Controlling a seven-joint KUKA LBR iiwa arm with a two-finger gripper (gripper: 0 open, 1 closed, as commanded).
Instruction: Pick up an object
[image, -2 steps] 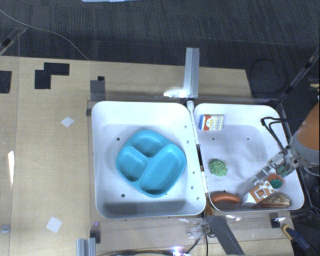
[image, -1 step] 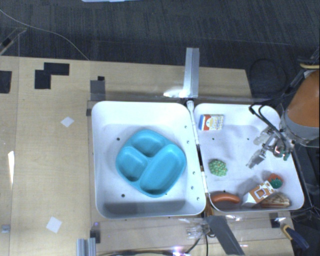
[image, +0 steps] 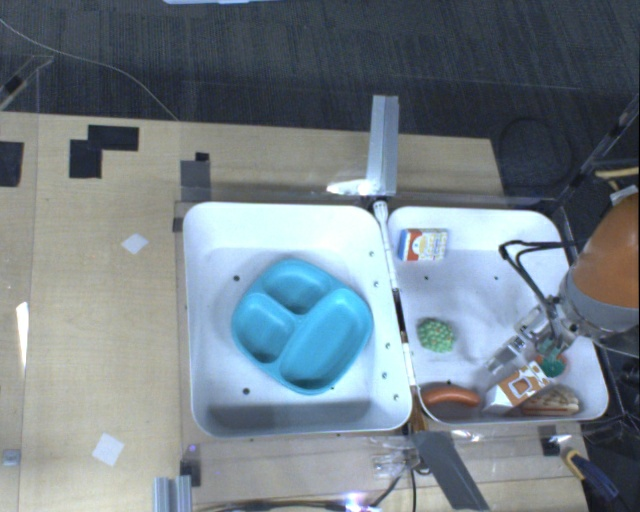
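- Camera view: two white bins sat side by side on the bench, left bin (image: 205, 300) and right bin (image: 470, 225).
- Arm (image: 610, 270) reached in from the right edge of the right bin, orange band above the wrist.
- Gripper (image: 522, 350) sat low over the right bin's near right part, pointing toward the near edge.
- Finger spread: cannot tell, metal parts blur together; nothing clearly seen between them.
- Gripper tip was just beside, maybe touching, a small orange-and-white item (image: 524, 384); contact unclear.
- A small green piece (image: 553, 366) was against the gripper's right side, too small to identify.
- Right bin count: one white and blue carton (image: 423, 244) at the far left corner; one green bumpy ball (image: 436, 335) near the left edge, mid-depth; one red-brown sausage-shaped item (image: 452, 396) at the near left corner; one tan bread-like item (image: 550, 404) along the near edge, right part.
- Black cable (image: 520, 265) looped over the right bin's far right part.
- Left bin count: one blue divided tray (image: 302, 326), three compartments, at centre.
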